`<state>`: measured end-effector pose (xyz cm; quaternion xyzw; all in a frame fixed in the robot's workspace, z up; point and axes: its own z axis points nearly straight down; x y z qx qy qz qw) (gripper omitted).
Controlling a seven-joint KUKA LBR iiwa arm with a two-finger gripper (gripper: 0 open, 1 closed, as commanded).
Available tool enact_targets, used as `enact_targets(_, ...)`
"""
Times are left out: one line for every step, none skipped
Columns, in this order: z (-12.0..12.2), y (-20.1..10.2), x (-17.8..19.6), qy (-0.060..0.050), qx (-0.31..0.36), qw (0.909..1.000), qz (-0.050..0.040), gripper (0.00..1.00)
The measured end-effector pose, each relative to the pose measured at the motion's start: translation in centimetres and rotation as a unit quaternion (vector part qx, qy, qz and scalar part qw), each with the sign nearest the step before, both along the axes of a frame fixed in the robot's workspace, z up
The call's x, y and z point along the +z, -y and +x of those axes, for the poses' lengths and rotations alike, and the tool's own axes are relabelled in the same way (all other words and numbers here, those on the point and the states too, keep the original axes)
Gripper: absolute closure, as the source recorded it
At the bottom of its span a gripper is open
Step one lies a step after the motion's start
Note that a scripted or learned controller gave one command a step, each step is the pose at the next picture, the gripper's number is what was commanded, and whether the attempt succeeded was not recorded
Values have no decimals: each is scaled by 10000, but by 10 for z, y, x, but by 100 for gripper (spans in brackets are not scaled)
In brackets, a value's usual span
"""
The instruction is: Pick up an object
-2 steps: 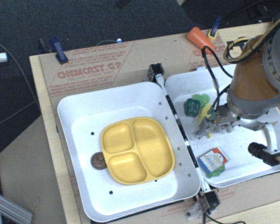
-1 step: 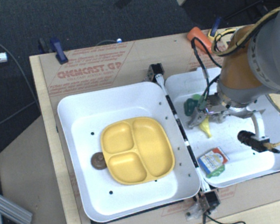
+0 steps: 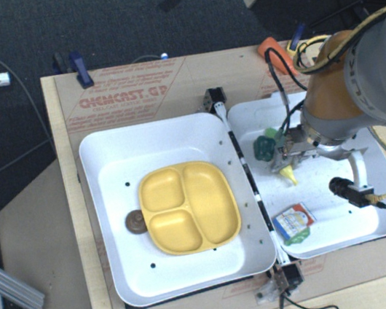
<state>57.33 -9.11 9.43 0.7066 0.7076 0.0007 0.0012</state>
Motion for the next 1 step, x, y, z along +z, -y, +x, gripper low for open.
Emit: enact_targets(-17, -82, 90, -12, -3, 10000, 9, 100)
